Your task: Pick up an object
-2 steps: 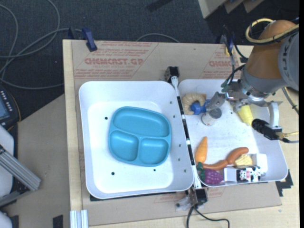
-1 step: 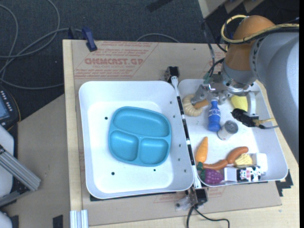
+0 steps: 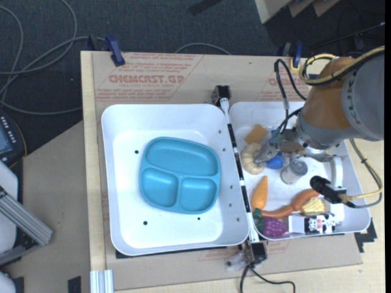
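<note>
The end effector (image 3: 273,151) is being held low in the right bin (image 3: 360,221), over a blue object (image 3: 275,161) beside a cream-coloured toy (image 3: 249,158); whether it is wide or narrow cannot be told. A blue divided plate (image 3: 179,174) is being carried in the left bin (image 3: 122,163). An orange carrot (image 3: 260,192) is lying near the bins' shared edge.

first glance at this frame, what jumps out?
The blue divided plate in the middle of the left bin. Then the grey-and-orange arm reaching over the right bin, its hand low among small toys such as the carrot and purple grapes.
</note>
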Motion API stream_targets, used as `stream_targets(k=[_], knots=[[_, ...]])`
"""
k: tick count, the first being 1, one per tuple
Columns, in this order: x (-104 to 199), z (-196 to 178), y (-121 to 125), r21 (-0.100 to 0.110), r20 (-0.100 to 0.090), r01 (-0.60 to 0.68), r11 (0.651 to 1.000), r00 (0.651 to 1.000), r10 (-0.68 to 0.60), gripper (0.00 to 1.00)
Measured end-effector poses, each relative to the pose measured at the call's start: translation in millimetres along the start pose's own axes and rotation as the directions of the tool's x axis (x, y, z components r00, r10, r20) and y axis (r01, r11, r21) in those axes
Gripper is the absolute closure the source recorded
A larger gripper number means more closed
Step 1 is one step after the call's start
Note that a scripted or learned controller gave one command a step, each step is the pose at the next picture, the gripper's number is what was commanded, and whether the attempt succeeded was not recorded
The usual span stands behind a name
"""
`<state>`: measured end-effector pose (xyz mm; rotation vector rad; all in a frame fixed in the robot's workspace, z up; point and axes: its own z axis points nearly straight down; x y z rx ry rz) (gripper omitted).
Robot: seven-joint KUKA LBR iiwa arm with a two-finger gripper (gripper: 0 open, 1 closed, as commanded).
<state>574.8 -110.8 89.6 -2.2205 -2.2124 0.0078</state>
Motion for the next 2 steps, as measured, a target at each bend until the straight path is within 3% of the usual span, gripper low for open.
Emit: stream_targets(k=[1,2], knots=[[2,-10,4,-0.009,0.002,0.002,1.0,1.0,-0.002,1.0],[74,-122,5,-0.021,-0.001,0.012,1.0,1.0,-0.012,1.0]])
